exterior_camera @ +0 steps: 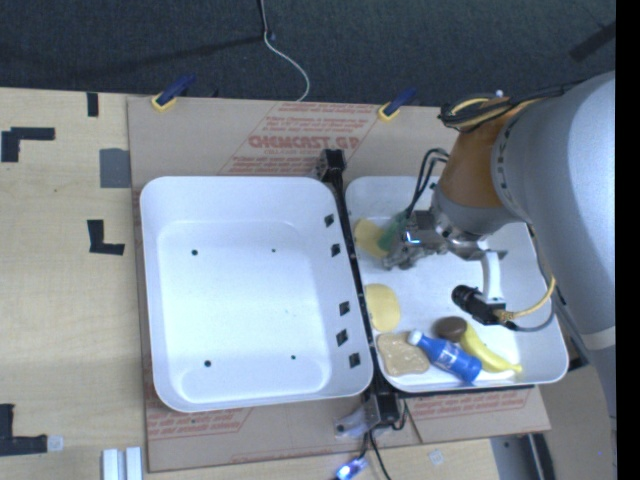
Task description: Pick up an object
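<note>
Grey arm w/ orange band reaching into right bin [530,368], end effector [405,243] low beside yellow-green object [368,236] near divider, grip state can't tell, yellow disc [381,306], blue bottle [447,357], banana [487,354], left bin [240,193], 2 bins on cardboard sheet [300,143] printed "CHEMCAST".

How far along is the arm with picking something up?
Done: the gripper is down in the right bin, at a pale yellow object. In hand: nothing visibly between its fingers. Left: grasp and lift; the blue bottle and banana lie untouched.
</note>
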